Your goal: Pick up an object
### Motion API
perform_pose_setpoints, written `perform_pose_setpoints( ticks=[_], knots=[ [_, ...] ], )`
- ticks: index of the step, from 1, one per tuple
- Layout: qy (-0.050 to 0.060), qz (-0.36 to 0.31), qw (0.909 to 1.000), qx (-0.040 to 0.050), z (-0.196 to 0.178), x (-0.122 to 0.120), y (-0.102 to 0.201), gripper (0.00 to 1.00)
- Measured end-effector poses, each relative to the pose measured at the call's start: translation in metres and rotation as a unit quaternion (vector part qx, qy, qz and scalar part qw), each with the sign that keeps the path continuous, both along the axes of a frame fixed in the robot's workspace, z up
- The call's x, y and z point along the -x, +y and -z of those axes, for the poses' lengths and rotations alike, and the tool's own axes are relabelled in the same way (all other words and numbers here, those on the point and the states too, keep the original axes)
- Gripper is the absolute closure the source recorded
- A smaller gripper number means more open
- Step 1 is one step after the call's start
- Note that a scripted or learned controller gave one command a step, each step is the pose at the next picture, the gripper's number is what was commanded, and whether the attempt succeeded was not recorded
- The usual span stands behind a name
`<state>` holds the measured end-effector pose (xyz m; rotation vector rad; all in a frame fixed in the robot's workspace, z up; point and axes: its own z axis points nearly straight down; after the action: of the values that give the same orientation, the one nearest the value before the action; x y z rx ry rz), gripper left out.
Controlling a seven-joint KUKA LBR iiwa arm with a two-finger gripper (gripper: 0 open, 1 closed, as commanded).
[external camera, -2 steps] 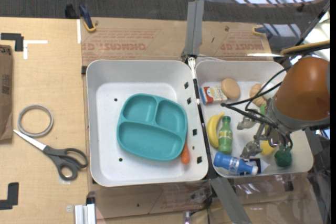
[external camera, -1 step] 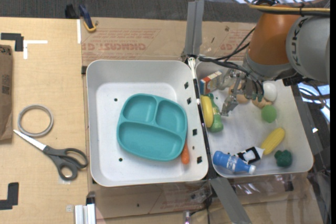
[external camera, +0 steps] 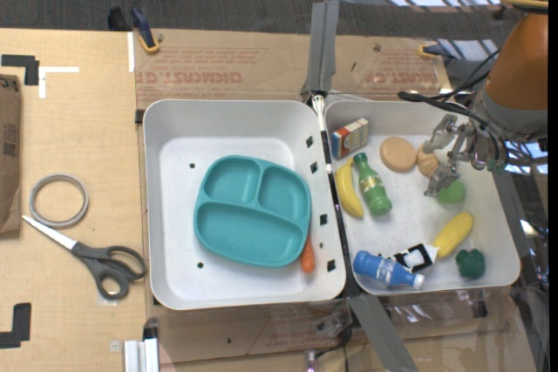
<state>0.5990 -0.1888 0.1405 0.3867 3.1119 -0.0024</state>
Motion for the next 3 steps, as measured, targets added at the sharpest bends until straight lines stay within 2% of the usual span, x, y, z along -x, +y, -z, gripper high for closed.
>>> perform_pose_setpoints(
  ticks=[1, 2, 3],
  knots=[
    [-0.009, 0.031, 0.9995, 0.0005, 0.037, -0.014, -0.025, 0.0],
    [-0.012, 0.087, 0.9961, -0.0009, 0.037, -0.002, -0.029, 0.0],
    [-0.017, 0.087, 0.9961, 0.0021, 0.025, -0.004, -0.031, 1.0]
  ],
)
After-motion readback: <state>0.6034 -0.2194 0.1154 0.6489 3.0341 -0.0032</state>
